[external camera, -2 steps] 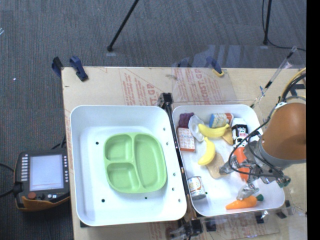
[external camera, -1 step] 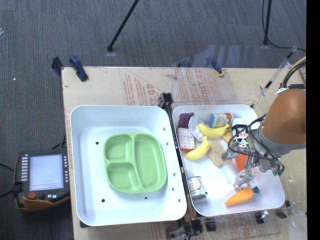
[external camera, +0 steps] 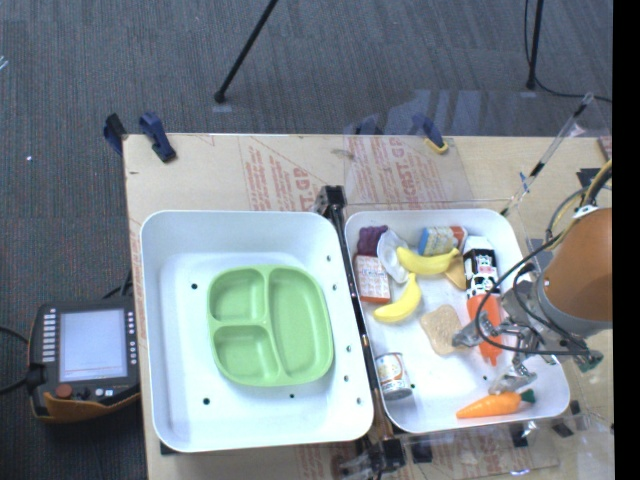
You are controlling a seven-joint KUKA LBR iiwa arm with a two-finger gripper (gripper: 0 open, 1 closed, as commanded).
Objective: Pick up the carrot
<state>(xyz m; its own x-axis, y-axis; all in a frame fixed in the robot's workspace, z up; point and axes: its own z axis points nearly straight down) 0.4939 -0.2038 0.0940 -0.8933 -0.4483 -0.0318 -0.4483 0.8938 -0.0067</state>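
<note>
The pincer (external camera: 497, 353) hangs over the right bin (external camera: 528, 230)'s near-right part; how wide it stands I cannot tell. The carrot (external camera: 489, 405) lies just nearer, close to the near rim, with bare floor to its left. The arm (external camera: 585, 273) hides the bin's right edge.

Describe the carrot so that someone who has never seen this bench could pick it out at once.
Start at the right-hand shallow white bin, the one crowded with toy food. Go to its near right corner, below the arm's pincer: there lies the small orange plastic carrot, pointed end to the left. A green leafy tuft at its right end sets it apart from the plain orange-red piece above it.
</note>
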